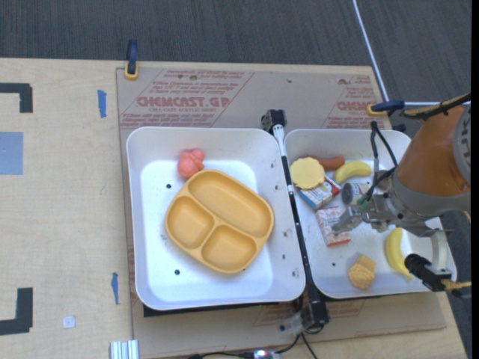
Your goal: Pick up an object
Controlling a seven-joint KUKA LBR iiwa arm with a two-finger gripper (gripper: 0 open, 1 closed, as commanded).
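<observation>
Clutter is crowding the right bin [318, 286], where the arm [438, 163] is reaching in from the right and the gripper [350, 219] is hanging low over a small red-and-white packet [331, 225] near the bin's middle. How wide the jaws are standing I cannot tell: the metal at the wrist's end is blurring into the packet beneath, and nothing is plainly sitting between the fingers, so I am not calling anything held. The step in hand, as I judge it, is the approach and descent onto a chosen thing, with the grasp itself not yet made. The likeliest target is lying right under the gripper, namely the packet, flat on the bin floor; just above it a second packet [317, 194] is lying partly under a yellow disc [307, 173], with a red sausage-like piece [330, 161] and a banana [352, 170] beyond. Another banana [394, 251] is resting near the right wall and a yellow lumpy piece [362, 272] near the front edge, both apart from the gripper. In the left bin [142, 223] a yellow divided tray [218, 221] is lying with a pink lump [190, 161] just beside its upper corner. The next move is calling for a straight drop onto the packet, a firm close, and a slow lift; being thin and flat, it may be slipping out unless the fingers catch an edge.
</observation>
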